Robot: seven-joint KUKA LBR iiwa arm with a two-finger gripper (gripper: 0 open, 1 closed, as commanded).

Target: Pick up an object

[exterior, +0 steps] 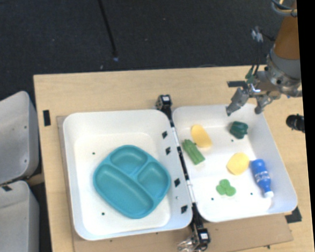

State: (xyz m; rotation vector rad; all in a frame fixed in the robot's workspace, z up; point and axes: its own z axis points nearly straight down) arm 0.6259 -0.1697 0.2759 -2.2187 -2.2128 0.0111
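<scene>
1. You had the arm's two-finger gripper hanging over the far edge of the right white bin, its fingers spread apart with nothing between them.
2. You had no single target named, so any item in that bin would have served; the nearest was the dark green rounded plastic piece, lying just below and slightly left of the fingertips.
3. To do this well, you would probably have centred the open fingers over that dark green piece before descending, since it sat near the bin's wall and a skewed approach risked clipping the rim.
4. You would likely have wanted the fingers straddling its narrower side and closing only once low enough to catch its body.
5. Counted, the right bin held five things: one dark green piece, two yellow rounded pieces, one long green ridged piece, one small bright green clover-like piece, and one blue bottle with a white cap — six in all.
6. The left white bin held one teal sectioned plastic tray.
</scene>
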